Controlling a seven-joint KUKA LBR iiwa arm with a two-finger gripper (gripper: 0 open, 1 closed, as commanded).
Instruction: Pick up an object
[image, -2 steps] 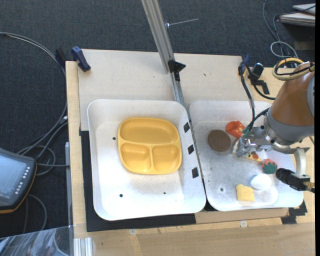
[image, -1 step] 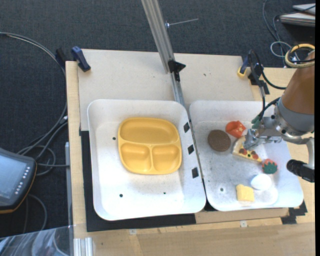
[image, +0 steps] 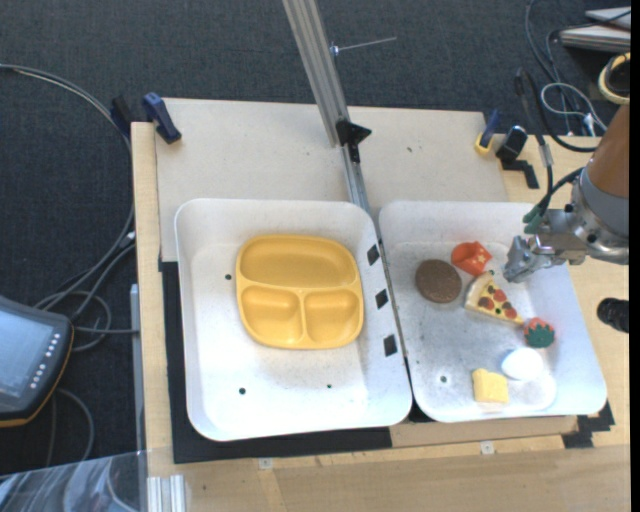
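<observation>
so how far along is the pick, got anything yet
Nothing looks picked yet. The gripper hangs over the right bin, near the pizza slice and the red toy, with no object seen between its fingers. Grasping and lifting one are left.

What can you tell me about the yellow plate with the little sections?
The yellow plate looks like smooth plastic, a rounded rectangle lying flat, right way up. It has three sections: one long one at the far side, two smaller ones nearer the camera. It sits in the middle of the left bin, resting on its floor, away from the other toys.
</observation>
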